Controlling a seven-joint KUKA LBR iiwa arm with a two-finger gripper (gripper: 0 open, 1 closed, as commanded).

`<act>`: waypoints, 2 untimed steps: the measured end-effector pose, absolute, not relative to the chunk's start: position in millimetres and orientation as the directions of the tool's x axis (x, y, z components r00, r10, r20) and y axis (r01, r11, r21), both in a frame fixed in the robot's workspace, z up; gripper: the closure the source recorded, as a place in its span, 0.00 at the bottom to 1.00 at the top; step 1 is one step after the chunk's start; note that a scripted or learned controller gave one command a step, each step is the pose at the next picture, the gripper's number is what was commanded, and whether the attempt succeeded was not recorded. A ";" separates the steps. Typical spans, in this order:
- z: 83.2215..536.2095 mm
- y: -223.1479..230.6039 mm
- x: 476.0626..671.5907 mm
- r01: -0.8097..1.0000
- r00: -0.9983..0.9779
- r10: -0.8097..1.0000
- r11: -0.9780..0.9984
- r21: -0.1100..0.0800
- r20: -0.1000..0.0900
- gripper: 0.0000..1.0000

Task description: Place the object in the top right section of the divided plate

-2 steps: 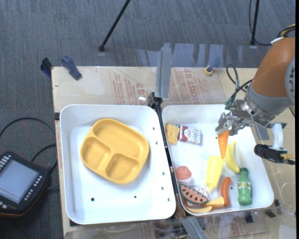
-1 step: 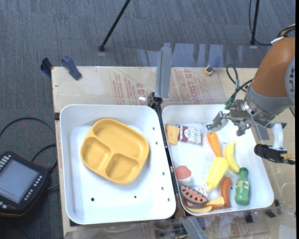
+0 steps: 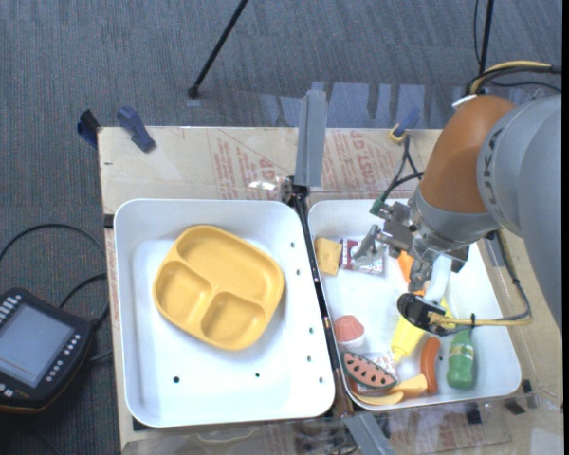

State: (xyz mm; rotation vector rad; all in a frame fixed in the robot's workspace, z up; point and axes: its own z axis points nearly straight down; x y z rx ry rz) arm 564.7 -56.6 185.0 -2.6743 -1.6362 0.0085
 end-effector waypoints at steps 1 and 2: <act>197.1 16.4 474.6 0.908 0.418 0.908 -0.418 -0.008 -0.001 0.00; 184.4 122.8 473.2 0.851 0.525 0.851 -0.525 -0.009 -0.005 0.00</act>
